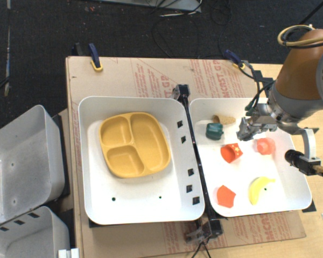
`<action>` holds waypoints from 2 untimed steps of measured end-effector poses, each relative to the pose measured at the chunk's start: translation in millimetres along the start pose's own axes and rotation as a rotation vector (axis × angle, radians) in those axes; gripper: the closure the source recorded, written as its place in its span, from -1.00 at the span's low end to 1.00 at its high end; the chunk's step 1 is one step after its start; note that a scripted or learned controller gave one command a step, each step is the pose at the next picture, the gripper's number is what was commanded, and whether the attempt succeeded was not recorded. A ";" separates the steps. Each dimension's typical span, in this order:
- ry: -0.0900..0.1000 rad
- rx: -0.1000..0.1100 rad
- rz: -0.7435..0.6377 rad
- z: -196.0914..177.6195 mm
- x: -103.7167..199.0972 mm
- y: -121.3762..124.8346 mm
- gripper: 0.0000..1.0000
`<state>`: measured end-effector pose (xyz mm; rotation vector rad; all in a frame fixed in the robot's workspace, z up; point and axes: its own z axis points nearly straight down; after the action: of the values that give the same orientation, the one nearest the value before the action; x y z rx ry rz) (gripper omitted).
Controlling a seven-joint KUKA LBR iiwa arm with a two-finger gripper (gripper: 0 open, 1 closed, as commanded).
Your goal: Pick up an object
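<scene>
The right bin (296, 198) holds several small objects. A teal block (214, 130) and a tan piece (224, 120) lie near its far left corner. A red block (231, 152) sits in the middle and a pink object (265, 146) to its right. An orange-red piece (226, 195) and a yellow banana (260, 190) lie near the front. My gripper (247, 130) hangs over the bin's far part, between the teal block and the pink object, just above the red block in the view. Nothing shows held in it.
The left bin (97, 198) holds a yellow divided plate (134, 144). A black divider with clips (191, 144) runs between the two bins. A grey tub (19, 160) stands off the bench at the left. The arm's orange band (304, 69) looms over the right bin's far right corner.
</scene>
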<state>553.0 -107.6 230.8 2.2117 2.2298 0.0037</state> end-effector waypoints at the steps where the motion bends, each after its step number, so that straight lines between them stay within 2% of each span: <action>1: 0.000 0.000 -0.001 -9.7 54.0 15.8 1.00; 2: 0.000 0.003 0.000 2.4 108.4 25.5 1.00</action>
<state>577.6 1.0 228.5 2.2130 2.2318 0.0011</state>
